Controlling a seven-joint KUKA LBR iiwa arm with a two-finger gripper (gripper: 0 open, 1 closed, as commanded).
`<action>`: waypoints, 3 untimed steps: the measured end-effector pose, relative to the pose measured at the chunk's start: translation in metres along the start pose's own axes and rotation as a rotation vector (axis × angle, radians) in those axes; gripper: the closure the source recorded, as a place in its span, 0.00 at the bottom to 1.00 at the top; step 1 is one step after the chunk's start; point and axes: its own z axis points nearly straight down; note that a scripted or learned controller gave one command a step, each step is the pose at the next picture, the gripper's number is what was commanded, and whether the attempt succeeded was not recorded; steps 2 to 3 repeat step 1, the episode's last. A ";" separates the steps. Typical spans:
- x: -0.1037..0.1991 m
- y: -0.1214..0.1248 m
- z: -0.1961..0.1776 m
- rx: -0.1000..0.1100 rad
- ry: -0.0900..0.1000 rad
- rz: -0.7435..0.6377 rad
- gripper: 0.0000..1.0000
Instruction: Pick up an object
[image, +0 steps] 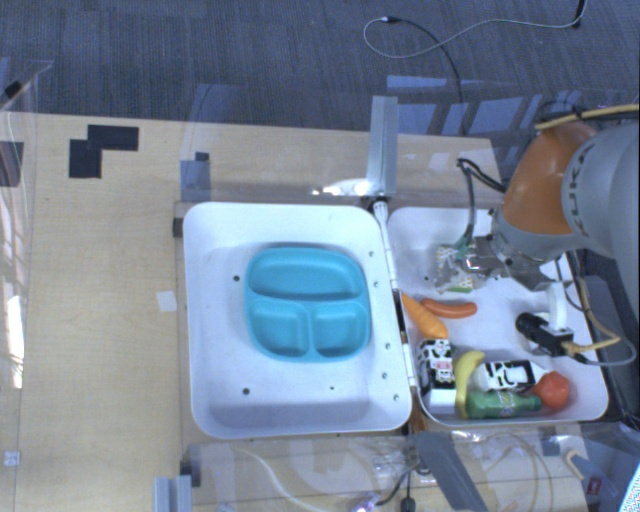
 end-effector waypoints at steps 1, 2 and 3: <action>0.059 0.029 -0.120 0.006 -0.002 0.325 1.00; 0.059 0.029 -0.120 0.006 -0.002 0.325 1.00; 0.059 0.029 -0.120 0.006 -0.002 0.325 1.00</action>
